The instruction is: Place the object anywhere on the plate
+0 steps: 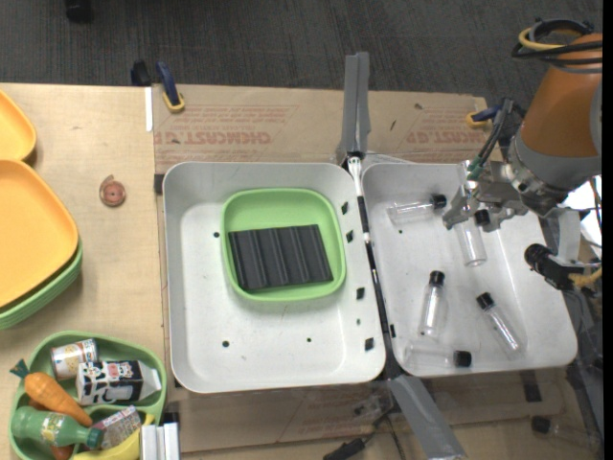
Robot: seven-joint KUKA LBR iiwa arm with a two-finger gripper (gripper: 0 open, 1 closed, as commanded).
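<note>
Four clear plastic vials with black caps are lying loose in the right white bin point(551, 348) — pickings for the green square plate point(283, 206) waiting in the left white bin point(192, 353), at nine o'clock. The tool point(469, 209) is hovering over the uppermost clear vial point(414, 209) at the bin's twelve o'clock; its opening cannot be told.

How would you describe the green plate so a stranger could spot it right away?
Find the left of the two white bins. The green plate sits in its upper middle, square with rounded corners. It alone carries a dark ribbed slab, unlike the orange plates outside.
</note>
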